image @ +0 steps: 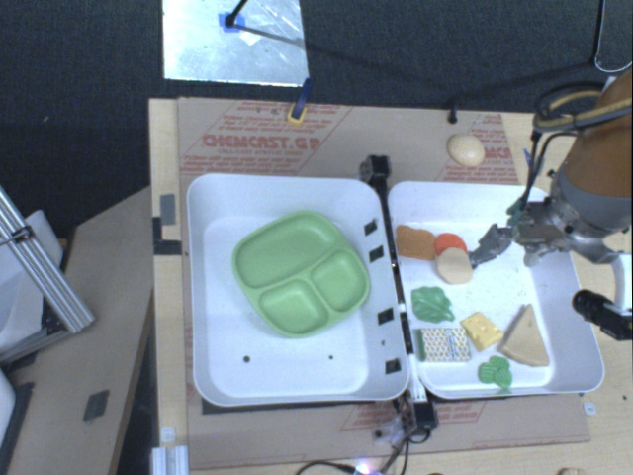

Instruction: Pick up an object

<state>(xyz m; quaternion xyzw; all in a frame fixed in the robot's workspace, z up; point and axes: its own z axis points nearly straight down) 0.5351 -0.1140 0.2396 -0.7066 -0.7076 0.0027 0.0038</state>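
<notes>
Nearest the camera, along the near edge of the right bin (584,359), lie a small green leafy piece (496,371), a patterned cracker-like block (444,343), a yellow cheese cube (482,330) and a tan wedge (525,337); farther in sit a second green leaf (432,304), a pale round piece (455,266), a red-orange piece (450,243) and an orange-brown piece (416,242); the tool (492,243) reaches in from the right, just beside the pale round piece, and whether it is wide or narrow I cannot tell; the left bin (213,359) carries a green divided plate (301,273); both bins rest on a brown printed board (267,132) laid over the wooden worktop (109,265); a beige egg-shaped thing (466,149) lies on the board beyond the right bin; dark carpet (79,57) lies beyond, with a shiny metal sheet (234,28) on it.
</notes>
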